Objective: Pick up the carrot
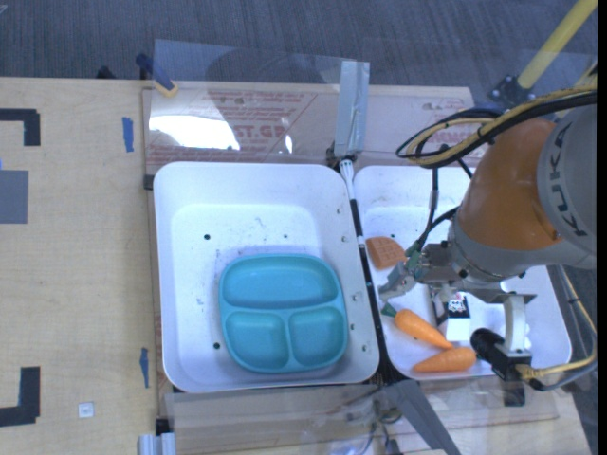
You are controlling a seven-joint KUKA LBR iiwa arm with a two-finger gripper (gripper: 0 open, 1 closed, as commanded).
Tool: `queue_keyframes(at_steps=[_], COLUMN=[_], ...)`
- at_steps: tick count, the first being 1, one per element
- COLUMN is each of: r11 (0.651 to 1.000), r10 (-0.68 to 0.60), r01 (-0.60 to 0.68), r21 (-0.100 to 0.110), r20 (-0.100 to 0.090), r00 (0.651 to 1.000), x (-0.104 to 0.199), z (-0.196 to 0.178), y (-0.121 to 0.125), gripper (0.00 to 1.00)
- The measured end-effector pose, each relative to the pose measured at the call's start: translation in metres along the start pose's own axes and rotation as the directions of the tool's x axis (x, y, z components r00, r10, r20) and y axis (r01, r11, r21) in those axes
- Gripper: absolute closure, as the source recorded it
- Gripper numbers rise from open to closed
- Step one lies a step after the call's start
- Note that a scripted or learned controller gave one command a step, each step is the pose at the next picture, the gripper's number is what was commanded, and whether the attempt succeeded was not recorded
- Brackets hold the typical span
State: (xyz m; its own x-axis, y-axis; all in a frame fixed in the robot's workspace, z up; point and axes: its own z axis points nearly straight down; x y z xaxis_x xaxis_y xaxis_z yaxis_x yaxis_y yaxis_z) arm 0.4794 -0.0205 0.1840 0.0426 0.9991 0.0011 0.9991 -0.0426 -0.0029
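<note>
Hovering pincer [446,301], carrot [418,326] just beside

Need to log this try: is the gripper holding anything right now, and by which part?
Cannot be told. The gripper sits over the right bin, hidden under the arm's wrist. Both carrots lie on the bin floor, not lifted.

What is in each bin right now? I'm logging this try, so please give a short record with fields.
left bin: holds a blue divided plate
right bin: two carrots, a brown bread-like piece
upper carrot: lies on the bin floor, below the gripper
lower carrot: near the front wall
gripper: over the right bin, between the brown piece and the upper carrot
carrot held: not seen between fingers
</note>
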Motion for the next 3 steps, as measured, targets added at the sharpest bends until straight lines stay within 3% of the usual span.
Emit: queue_keyframes(at_steps=[1,2,3], r11=[1.000,0.888,0.948], r10=[0.016,-0.460,-0.318], r01=[-0.016,0.460,0.318], r21=[-0.012,-0.007,-0.003], r20=[0.001,0.006,0.001], r00=[1.000,0.888,0.948], x=[-0.074,-0.070,-0.015], z=[0.066,-0.002,0.000], y=[0.006,0.004,0.001], gripper=[0.00,0.00,0.00])
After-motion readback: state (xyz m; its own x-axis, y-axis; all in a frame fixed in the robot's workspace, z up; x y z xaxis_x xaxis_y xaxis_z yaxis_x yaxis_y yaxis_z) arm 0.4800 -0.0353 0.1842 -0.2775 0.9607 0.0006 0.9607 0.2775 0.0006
